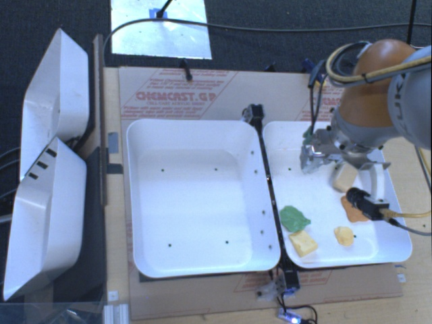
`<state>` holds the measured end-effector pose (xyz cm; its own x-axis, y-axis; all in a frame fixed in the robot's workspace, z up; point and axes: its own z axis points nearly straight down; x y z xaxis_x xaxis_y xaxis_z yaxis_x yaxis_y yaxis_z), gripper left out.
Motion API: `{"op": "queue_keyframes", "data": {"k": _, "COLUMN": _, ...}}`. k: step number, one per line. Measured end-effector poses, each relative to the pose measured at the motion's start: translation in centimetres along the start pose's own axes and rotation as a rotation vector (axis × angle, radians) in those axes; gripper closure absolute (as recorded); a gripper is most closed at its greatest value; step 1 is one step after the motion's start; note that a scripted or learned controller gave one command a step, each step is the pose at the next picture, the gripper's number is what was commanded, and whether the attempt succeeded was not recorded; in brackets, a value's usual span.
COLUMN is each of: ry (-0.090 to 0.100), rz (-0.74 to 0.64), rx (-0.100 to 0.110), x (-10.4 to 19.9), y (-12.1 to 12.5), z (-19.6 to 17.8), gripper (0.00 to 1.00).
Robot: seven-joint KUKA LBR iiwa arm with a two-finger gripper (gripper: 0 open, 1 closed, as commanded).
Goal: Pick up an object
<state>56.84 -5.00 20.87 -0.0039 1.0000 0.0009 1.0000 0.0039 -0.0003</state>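
— In the right half of the frame, over the right bin [405,248], where does your pincer [316,155] sit?

— Low over the bin's upper middle, hanging from the arm [378,93] that comes in from the right edge. You cannot tell from this slant whether it is apart or together; nothing shows between its tips.

— Which piece is closest for you?

— The pale cream block [343,177], just right of the pincer and slightly lower in the frame, partly tucked under the wrist. Its long axis looks to run up and down the frame, tilted a little, though you see too little of it to be sure.

— And the rest of that bin?

— Toward the lower edge: a green piece [294,218] touching a yellow block [303,242] below it, a small yellow lump [343,235] to their right, and an orange piece [351,211] partly under a black fitting. All lie down-frame of the pincer.

— The left bin [196,194]?

— You see only its white floor. The counter [175,93] carries both bins.
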Motion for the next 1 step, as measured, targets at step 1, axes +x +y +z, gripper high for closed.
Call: {"op": "queue_keyframes", "data": {"k": 1, "ry": 0.000, "rz": -0.001, "rx": 0.000, "x": 5.19, "y": -1.54, "z": 0.27, "gripper": 1.00}}
